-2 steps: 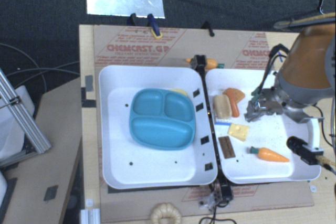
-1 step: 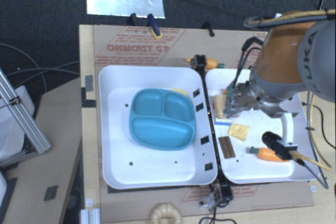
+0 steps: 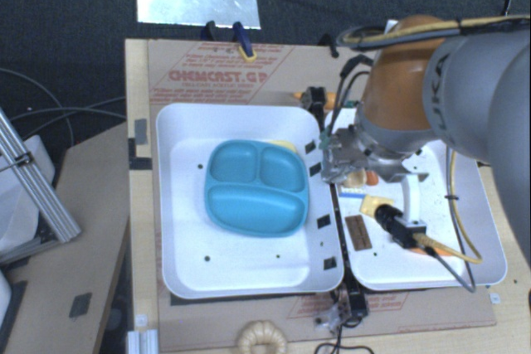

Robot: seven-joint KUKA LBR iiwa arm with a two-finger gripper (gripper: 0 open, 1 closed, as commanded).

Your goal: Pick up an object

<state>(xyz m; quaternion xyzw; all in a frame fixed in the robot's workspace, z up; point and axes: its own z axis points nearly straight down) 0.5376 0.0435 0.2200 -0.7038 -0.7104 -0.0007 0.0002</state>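
Tool low at right bin's left edge over small orange and tan objects, grip state cannot be told; may snag the divider wall or miss them.

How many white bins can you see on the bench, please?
2: the left bin holds a blue divided plate; the right bin lies under the arm, which may hide small items there.
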